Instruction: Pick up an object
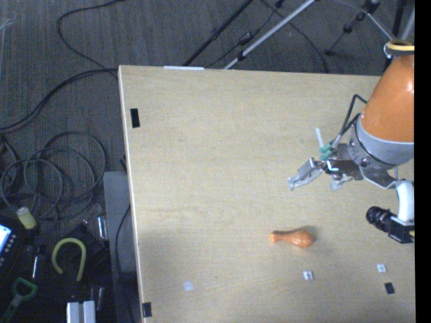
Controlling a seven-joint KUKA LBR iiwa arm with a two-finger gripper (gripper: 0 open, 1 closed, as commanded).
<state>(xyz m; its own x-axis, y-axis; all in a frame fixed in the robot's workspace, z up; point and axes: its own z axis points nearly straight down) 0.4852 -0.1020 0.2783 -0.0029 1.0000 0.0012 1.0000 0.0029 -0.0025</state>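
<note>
The claw (302, 177) hangs over the bare bench (202, 180), reaching in from three o'clock with its fingers pointing toward nine. From this slanted view I cannot tell how far apart the fingers stand; nothing is seen between them, so it carries nothing. It is tilted low and forward, which reads as an approach pose rather than a lift.

At about six o'clock from the claw, near but apart from it, lies the object (294, 238): a small orange piece, bulbous at its right end and tapering to a thin neck that points toward nine. It lies flat on its side, alone on the wood, which leaves room to close on it from either flank.

Farther out, toward five o'clock, a few small markers (308, 274) dot the bench. At ten o'clock, far off near the bench's left edge, sits a black tab (135, 118). Beyond that edge cables (54, 173) coil on the floor.

My judgement: the pick is not yet made; the claw must shift toward six and descend.
</note>
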